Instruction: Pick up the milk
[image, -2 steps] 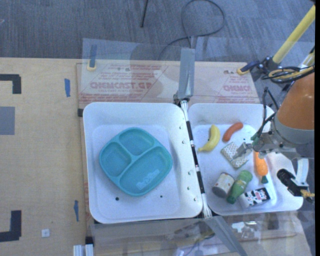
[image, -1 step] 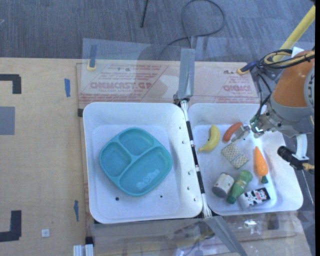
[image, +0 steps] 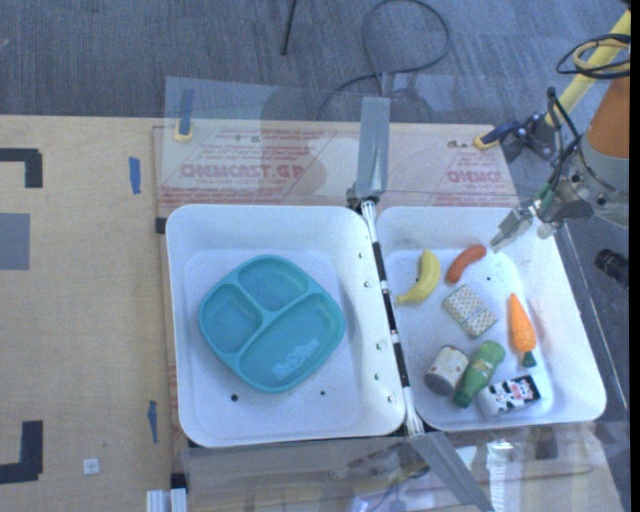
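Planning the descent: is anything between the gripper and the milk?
Yes. The gripper hovers at the right bin's far edge; the milk lies at the near edge. The carrot sits between, and the green bottle touches the milk's left side.

teal plate (image: 271, 322) left bin (image: 200, 240), milk (image: 513, 394) right

Teal plate (image: 271, 322) left; banana (image: 424, 277), carrot (image: 520, 323) right.

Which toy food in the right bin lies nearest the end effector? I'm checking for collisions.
The red sausage, at the bin's top edge beside the yellow banana; the end effector hovers just right of it.
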